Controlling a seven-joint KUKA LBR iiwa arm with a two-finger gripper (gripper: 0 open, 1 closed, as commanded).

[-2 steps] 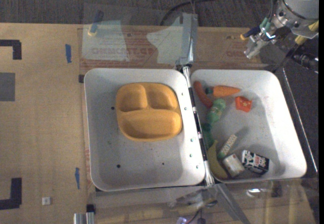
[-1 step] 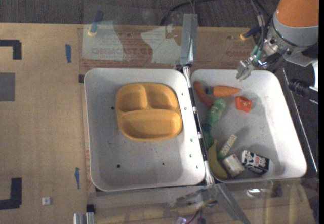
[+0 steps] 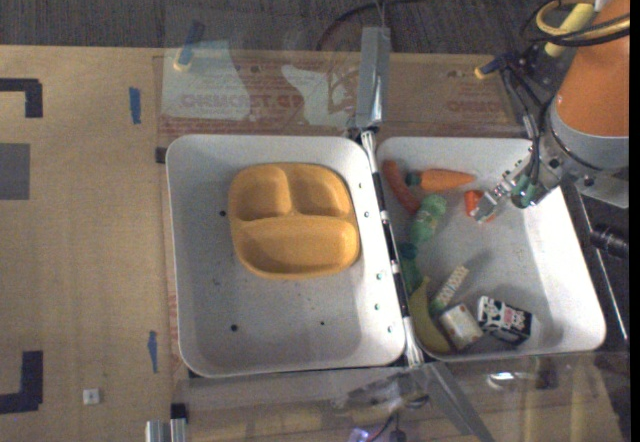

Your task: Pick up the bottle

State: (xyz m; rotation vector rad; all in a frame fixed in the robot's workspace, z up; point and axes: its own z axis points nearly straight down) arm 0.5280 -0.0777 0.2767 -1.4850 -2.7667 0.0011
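Fingers of the gripper (image 3: 503, 197) hang over the upper right part of the right bin (image 3: 560, 275), pointing down and to the left from the grey wrist, with the orange band of the arm (image 3: 597, 90) above them at the frame's right edge. Whether the fingers are spread or pressed together cannot be told at this size; nothing shows clearly between them. Just beside the fingertips, on their left, lies a small orange-red piece (image 3: 472, 202); contact between the two cannot be judged.

Further left in the same bin lies the bottle (image 3: 428, 220), green and translucent, tilted on its side near the bin's left wall, apart from the gripper. Above it rests a toy carrot (image 3: 445, 179) with a green top, and beside that a reddish-orange sausage-shaped piece (image 3: 401, 186) running along the wall. Below the bottle, a yellow banana (image 3: 427, 320) curves along the lower left corner. Next to it lie a pale strip with dots (image 3: 451, 286), a small tan box (image 3: 461, 325) and a black-and-white carton (image 3: 503, 319).

Left bin (image 3: 200, 260) holds an orange divided tray (image 3: 293, 219) with three compartments, set toward its upper middle. Both bins rest on a tan bench (image 3: 80, 250) marked with blue tape and black corner marks.
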